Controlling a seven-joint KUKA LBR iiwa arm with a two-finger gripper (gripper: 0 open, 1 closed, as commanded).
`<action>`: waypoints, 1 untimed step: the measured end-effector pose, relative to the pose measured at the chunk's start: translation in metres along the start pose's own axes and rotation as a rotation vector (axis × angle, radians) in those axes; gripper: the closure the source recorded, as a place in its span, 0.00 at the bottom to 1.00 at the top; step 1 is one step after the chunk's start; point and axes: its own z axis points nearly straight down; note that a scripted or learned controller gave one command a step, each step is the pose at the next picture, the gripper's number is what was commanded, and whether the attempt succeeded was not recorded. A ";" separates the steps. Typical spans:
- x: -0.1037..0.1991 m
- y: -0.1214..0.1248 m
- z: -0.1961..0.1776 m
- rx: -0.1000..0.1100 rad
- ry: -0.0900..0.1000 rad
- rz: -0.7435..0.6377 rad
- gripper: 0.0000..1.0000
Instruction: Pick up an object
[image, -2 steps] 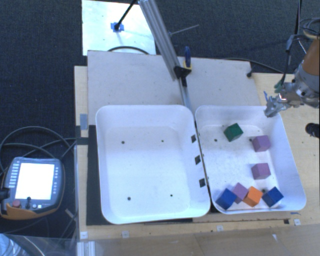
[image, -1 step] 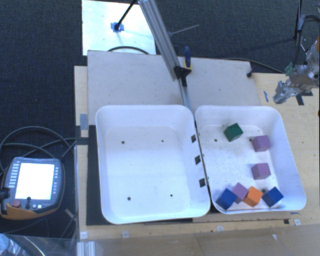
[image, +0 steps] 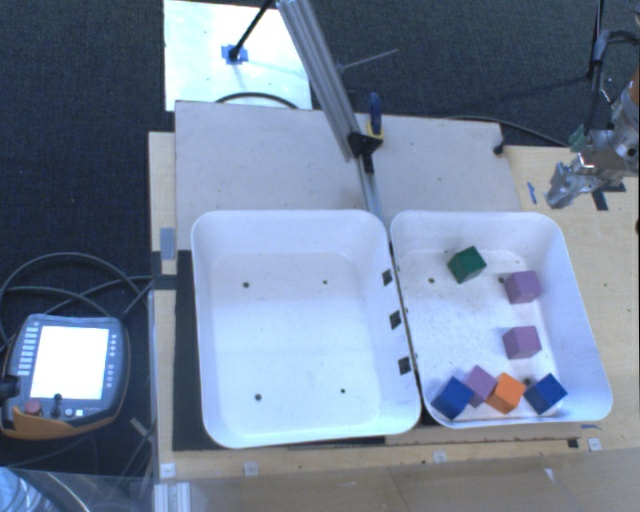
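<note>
Gripper (image: 566, 186) is sitting at the far right, above the bench surface past the back-right corner of the right bin (image: 575, 270), well apart from every block. It's small & blurry here, so can't tell how it's set. Nothing is showing in its grasp & it isn't touching any block or the bin.

Blocks are all lying in the right bin. Green cube (image: 466, 264) is resting near the back, a bit left of centre, tilted. Purple cube (image: 521, 287) is sitting just right of it, near the right wall. A second purple cube (image: 521, 341) is lying mid-bin, right side, apart from the rest. Along the front edge a cluster is sitting close together, L to R: blue cube (image: 452, 397), a small purple cube (image: 481, 383), orange cube (image: 506, 392), then another blue cube (image: 545, 393). The first three are touching or nearly so; the last blue one is just beside the orange.

Left bin (image: 210, 300) is sitting beside the right one, walls meeting at the middle. A pendant w/ lit screen (image: 66, 372) is lying at far left, off the bench.
</note>
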 end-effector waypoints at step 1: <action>0.057 -0.006 0.004 0.002 0.003 -0.005 1.00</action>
